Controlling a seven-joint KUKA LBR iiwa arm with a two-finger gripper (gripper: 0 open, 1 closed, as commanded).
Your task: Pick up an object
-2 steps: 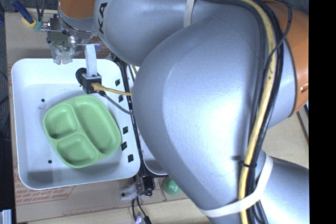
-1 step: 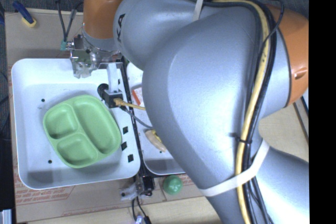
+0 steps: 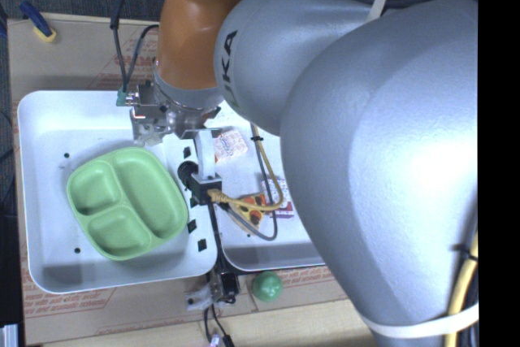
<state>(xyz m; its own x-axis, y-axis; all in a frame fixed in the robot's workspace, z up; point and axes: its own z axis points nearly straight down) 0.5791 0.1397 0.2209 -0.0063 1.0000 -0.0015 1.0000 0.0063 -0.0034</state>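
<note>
Two shallow white bins sit side by side on the bench. Left bin [image 3: 32, 199] holds a green divided plate [image 3: 124, 201] w/ three compartments, lying flat, tilted toward the bin's near-right corner. Right bin [image 3: 268, 260] is mostly hidden by the arm; visible contents: a small white packet w/ red print [image 3: 230, 145] near the divider, plus a yellow-orange item [image 3: 248, 210] w/ a looped cord, type unclear. A green ball [image 3: 266, 286] lies outside the bins, on the bench just below the right bin's near rim. A blue-yellow tool [image 3: 36, 20] rests at the bench's far-left corner.

Arm [image 3: 366, 134] blocks most of the right side. Gripper [image 3: 175, 122] hangs over the left bin's far-right area, just above the plate's upper edge; finger state can't be determined. Nothing seen betw. them. Plate lies just below-left of the gripper, close.
</note>
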